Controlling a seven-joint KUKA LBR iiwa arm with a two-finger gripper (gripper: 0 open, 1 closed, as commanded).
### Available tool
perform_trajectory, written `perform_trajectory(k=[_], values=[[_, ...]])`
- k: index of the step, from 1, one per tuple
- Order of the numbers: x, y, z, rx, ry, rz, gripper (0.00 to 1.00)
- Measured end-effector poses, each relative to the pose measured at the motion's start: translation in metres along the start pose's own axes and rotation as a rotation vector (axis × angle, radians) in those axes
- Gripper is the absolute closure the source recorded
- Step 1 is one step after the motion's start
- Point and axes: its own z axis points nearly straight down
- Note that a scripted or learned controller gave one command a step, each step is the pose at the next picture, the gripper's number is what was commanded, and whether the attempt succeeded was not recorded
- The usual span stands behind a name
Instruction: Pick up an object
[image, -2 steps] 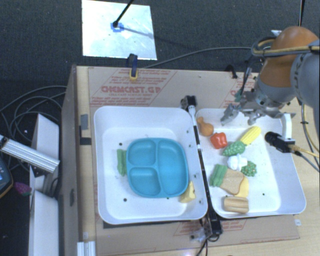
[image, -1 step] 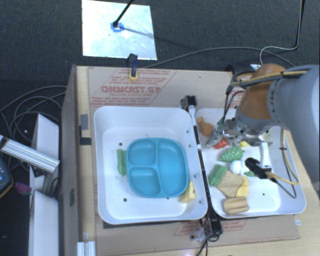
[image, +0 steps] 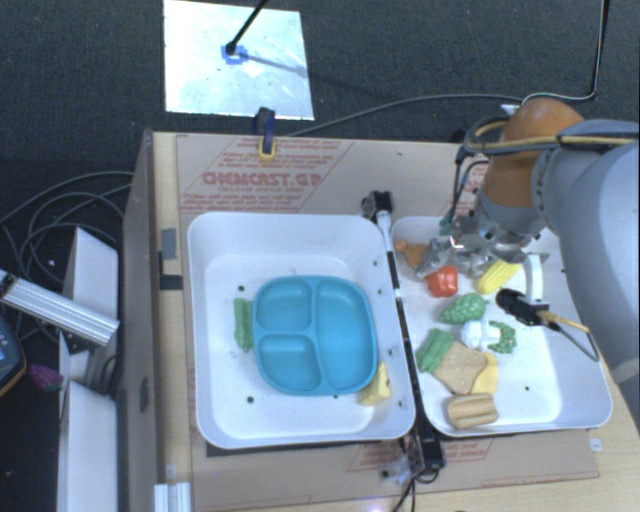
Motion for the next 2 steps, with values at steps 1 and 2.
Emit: perform_trajectory(k=[1, 2], values=[[-0.0003, 0.0049, -0.0127, -0.032, -0.007, 0.003, 1.00], [-0.0003, 0.0049, -0.0126, -0.033, -0.007, 0.003, 0.00]])
